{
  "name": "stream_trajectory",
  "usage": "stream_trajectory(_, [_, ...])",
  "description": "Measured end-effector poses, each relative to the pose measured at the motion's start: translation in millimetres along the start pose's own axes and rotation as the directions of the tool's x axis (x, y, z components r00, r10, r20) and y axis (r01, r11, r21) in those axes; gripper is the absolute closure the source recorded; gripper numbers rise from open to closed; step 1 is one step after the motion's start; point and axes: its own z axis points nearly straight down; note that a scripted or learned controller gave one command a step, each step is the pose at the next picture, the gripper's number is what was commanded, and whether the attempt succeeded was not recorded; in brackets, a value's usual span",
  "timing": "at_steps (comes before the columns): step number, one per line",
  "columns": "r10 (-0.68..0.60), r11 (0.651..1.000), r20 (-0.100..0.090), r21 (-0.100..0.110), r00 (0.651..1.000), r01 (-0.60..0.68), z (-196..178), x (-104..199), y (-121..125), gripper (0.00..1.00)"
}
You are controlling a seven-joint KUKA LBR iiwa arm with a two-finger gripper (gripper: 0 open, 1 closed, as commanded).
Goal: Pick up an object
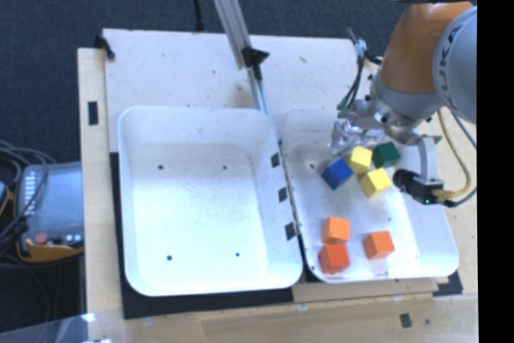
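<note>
My gripper (351, 139) hangs low over the far end of the right bin (426, 253), just above a tight cluster of blocks. From this slant my wrist covers much of it, and I cannot tell how it is set or whether anything sits in it. Right under me lies a yellow block (361, 158), with a blue block (337, 173) touching it on the left, turned corner-on, and a green block (386, 153) on its right. A second yellow block (375, 182) sits just nearer the camera. The blocks are cubes, so none has a long axis. Three orange blocks (336, 230) lie apart near the bin's front. Partial grey lettering shows on my arm (450, 52), too cropped to read.
</note>
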Motion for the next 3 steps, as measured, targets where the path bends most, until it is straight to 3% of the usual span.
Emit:
stream_trajectory(2, [0.001,1.0,0.0,0.001,1.0,-0.001,1.9,94.4,21.2,1.0])
stream_trajectory(3, [0.001,1.0,-0.001,0.001,1.0,-0.001,-4.0,147.6,16.2,1.0])
